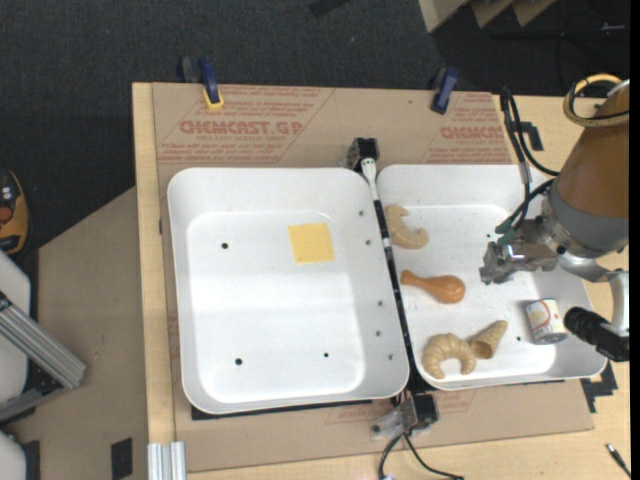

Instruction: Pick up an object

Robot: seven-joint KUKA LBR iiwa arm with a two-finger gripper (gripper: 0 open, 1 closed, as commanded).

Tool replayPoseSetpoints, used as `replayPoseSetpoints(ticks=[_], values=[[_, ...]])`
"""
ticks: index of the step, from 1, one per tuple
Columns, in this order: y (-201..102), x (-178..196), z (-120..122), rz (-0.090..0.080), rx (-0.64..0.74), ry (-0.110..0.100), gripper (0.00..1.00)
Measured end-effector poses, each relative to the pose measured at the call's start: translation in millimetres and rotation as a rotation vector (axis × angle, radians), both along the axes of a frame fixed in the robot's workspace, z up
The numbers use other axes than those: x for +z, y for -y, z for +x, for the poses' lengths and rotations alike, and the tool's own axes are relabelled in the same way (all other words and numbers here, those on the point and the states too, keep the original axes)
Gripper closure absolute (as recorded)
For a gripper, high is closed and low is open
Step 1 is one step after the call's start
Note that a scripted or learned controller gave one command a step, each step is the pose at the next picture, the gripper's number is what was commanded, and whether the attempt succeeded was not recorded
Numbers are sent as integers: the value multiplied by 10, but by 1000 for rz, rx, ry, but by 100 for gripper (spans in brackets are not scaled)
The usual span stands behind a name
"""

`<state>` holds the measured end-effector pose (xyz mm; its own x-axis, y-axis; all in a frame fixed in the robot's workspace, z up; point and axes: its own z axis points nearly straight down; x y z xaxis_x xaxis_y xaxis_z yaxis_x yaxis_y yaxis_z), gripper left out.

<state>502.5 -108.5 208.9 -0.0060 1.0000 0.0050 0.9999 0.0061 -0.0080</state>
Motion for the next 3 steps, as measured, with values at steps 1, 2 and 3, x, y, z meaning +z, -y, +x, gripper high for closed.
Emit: replayPoseSetpoints(ticks=[1,2,3], values=[[-320,1571,-221,-5,0,27,100],[-663,1419,-230,-4,-3,6,100],[-1005,3362,-215,-4,-2,31,100]])
